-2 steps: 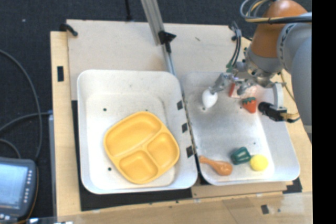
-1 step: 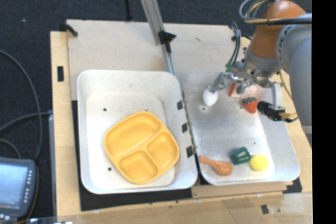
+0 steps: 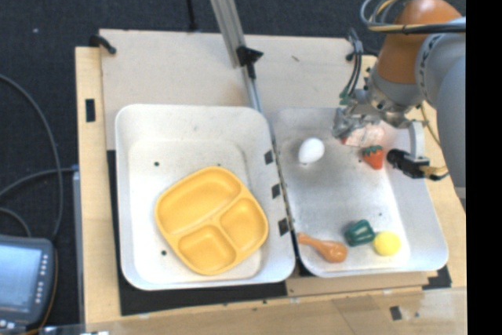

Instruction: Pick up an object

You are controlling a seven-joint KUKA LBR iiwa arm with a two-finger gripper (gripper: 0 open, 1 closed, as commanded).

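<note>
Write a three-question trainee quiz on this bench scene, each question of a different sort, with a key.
1. True or false: the yellow divided tray lies in the same bin as the white egg.
2. Multiple choice: which thing lies closest to the yellow ball? A) green block B) white egg C) yellow divided tray
3. Fill in: the end effector is over the ____ bin as the camera sees it.

Key: 1 false; 2 A; 3 right
</note>
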